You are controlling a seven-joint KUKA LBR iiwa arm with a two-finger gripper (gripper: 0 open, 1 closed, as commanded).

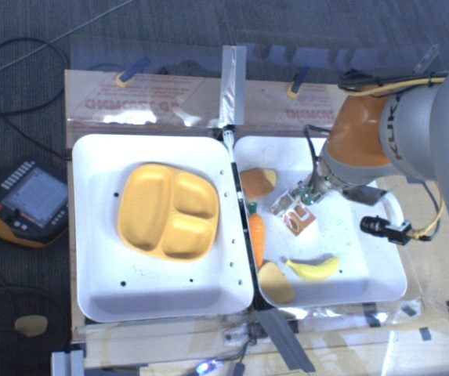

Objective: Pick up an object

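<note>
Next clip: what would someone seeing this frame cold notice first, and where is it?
Most eye-catching is the big yellow divided plate lying in the left bin. Next, the grey arm with its orange band coming in from the right, its tool down in the right bin by a small reddish-and-white object. Around it lie a banana near the front and a carrot along the left wall.

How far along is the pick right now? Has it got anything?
Done: the arm has reached into the right bin, and the gripper sits low among the items. In hand: it is right at a small brown-and-white block, but I cannot tell whether that is gripped. Left: securing and lifting something. The banana, carrot and yellow tray lie untouched.
</note>
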